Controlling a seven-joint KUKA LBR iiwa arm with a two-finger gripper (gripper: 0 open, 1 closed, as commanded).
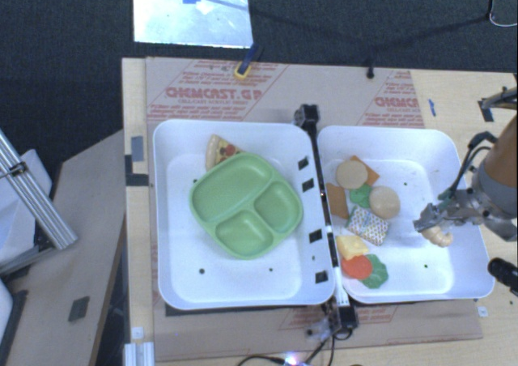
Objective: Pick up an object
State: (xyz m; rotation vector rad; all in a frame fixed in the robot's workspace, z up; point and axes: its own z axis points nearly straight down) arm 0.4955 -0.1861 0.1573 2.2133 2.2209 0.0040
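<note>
Two white bins (243, 134) are set on cardboard. At the right bin's 3 o'clock, the gripper (433, 223) is positioned over a tan piece (441, 236); grip state cannot be told. It is judged light, rigid, smooth; its middle should be grasped.

Pale green tray (247, 205), white bins (182, 275)

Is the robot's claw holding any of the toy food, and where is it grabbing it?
It cannot be told. The gripper sits right over a small tan piece in the right bin, but the view is too blurry to show whether it is gripped.
</note>
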